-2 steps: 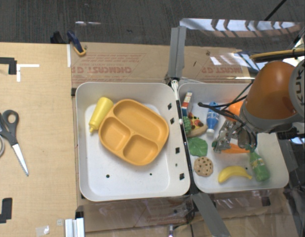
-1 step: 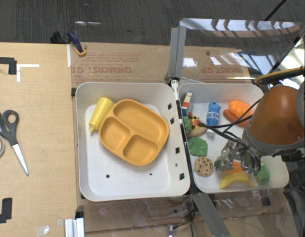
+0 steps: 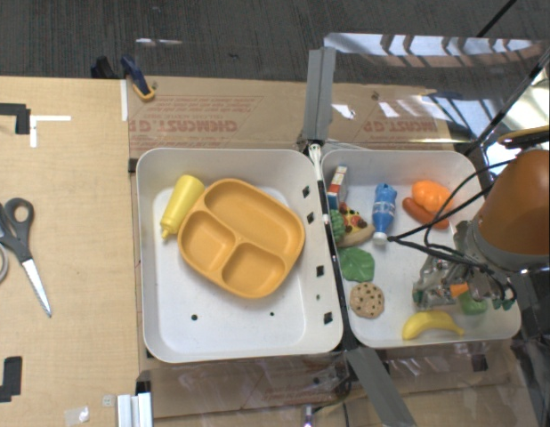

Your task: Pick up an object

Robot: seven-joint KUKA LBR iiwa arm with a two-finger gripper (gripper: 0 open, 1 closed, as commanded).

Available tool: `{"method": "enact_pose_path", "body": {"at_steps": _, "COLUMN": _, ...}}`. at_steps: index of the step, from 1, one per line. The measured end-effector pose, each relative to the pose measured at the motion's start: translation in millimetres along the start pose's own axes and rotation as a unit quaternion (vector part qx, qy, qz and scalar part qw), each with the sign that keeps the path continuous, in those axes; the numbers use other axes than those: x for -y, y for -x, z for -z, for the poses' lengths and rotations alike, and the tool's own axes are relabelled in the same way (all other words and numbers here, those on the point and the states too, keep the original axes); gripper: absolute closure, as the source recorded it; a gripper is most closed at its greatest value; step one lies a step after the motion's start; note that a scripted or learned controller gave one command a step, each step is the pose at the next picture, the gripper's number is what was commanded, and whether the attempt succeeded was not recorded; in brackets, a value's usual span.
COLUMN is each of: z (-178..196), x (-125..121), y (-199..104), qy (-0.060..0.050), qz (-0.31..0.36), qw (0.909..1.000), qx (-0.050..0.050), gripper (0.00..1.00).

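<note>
pincer [image 3: 438, 289] low in right bin [image 3: 395, 163], above banana [image 3: 432, 326]; yellow tray [image 3: 241, 237] in left bin [image 3: 159, 327].

Bright even light, window glare upper right, sharp focus.

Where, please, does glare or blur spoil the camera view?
Camera view: bright window glare washes the glossy strip behind the right white bin; the yellow divided plate and yellow plastic banana are sharp; the gripper area is cluttered and soft.

A yellow banana [image 3: 432, 326] lies flat at the near edge of the right bin [image 3: 408, 343], curved ends pointing up. A round cookie [image 3: 367, 300] lies just to its left, with a green leaf-shaped piece [image 3: 356, 263] beyond.
</note>
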State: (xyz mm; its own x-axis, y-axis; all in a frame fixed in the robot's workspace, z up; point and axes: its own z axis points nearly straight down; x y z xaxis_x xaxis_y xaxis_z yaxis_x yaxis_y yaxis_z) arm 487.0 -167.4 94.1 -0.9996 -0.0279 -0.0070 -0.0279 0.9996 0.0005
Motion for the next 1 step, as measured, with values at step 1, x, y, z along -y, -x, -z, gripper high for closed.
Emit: {"method": "enact_pose_path", "body": {"at_steps": 1, "z": 4.0, "x": 41.6, "y": 15.3, "qy": 0.007, "qz": 0.162, "qw": 0.9868, "qx": 0.001, "gripper": 1.0}}
